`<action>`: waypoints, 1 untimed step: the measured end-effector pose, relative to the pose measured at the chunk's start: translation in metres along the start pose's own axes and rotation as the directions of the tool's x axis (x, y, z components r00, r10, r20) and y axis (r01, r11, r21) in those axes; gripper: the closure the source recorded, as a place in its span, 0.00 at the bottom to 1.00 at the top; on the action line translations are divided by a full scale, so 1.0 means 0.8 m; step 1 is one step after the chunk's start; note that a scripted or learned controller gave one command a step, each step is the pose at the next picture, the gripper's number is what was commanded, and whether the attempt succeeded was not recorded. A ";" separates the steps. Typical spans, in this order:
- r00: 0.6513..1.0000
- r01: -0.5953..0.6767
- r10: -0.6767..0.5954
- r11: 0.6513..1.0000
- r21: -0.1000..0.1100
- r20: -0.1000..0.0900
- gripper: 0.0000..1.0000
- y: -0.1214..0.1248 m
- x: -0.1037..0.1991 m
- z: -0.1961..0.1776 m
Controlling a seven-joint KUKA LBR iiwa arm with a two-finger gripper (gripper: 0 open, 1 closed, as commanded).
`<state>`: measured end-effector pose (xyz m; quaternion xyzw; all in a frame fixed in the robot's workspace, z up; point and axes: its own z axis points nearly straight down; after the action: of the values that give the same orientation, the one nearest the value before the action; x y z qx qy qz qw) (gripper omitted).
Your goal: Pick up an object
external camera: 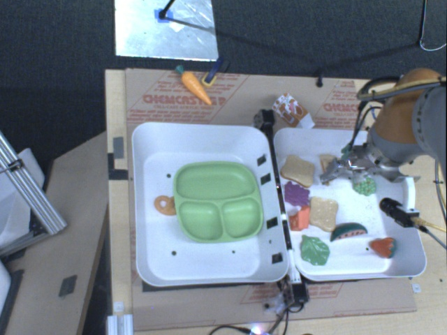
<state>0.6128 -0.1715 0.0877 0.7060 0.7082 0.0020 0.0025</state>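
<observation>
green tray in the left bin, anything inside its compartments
No. The green tray shows three bare compartments with nothing in them. An orange pretzel-shaped piece lies outside it, on the left bin's floor by the tray's left edge. What lies under the tray is covered.

— What is carried by the bench (84,187)?
— A printed cardboard sheet (237,93) is laid across it, and two white bins are set side by side on that: the left bin (150,257) and the right bin (412,257).
— Anything else?
— A toy carrot (196,87) and a small printed packet (292,110) are seen on the cardboard behind the bins.
</observation>
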 end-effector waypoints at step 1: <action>1.000 0.000 0.000 1.000 -0.003 0.001 1.00 0.001 0.000 -0.013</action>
<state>0.6135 -0.1718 0.0984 0.7060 0.7082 0.0026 0.0038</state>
